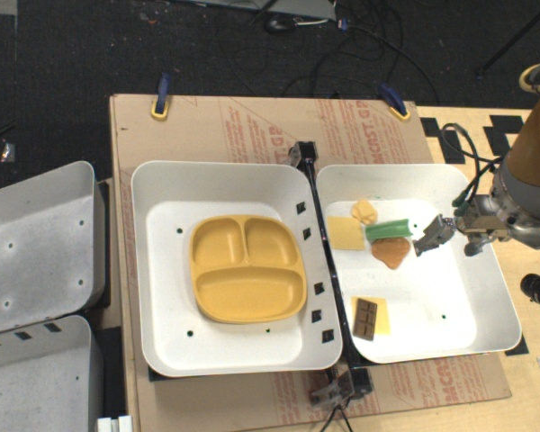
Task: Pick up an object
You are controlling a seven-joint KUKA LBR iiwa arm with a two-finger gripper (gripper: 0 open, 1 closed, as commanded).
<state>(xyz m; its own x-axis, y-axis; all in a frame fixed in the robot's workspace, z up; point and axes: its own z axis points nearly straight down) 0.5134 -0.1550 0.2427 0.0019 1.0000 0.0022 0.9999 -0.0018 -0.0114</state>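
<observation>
In the right bin (486,327) lie several small items: a pale yellow block (345,233), a small yellow piece (364,211), a green bar (388,230), a brown-orange lump (391,253), and a brown chocolate piece on a yellow card (369,317). My gripper (432,236) reaches in from the right, just right of the green bar and the brown lump. Nothing is visible between its fingers.
The left bin (153,268) holds a yellow divided tray (247,269). A black divider (322,268) runs between the bins. Grey panels (36,241) lie to the left of the bench. Blue-yellow clamps (161,102) sit at the bench's far edge.
</observation>
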